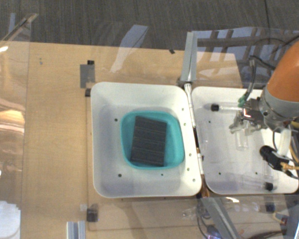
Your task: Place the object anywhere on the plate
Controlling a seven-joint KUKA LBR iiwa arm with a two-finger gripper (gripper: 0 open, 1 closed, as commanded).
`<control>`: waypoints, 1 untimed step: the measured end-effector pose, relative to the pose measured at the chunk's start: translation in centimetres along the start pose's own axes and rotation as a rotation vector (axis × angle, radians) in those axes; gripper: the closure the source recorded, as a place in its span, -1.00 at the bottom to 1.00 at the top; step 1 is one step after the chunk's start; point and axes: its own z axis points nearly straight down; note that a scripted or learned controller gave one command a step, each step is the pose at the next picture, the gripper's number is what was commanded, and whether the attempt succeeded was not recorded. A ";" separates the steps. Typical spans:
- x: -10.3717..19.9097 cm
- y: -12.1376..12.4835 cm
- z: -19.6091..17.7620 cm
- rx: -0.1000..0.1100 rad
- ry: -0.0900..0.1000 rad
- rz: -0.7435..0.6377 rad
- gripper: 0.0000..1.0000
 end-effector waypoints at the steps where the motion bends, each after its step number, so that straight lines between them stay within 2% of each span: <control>1: 10.8 -0.4 -0.9 0.002 0.000 -0.181 1.00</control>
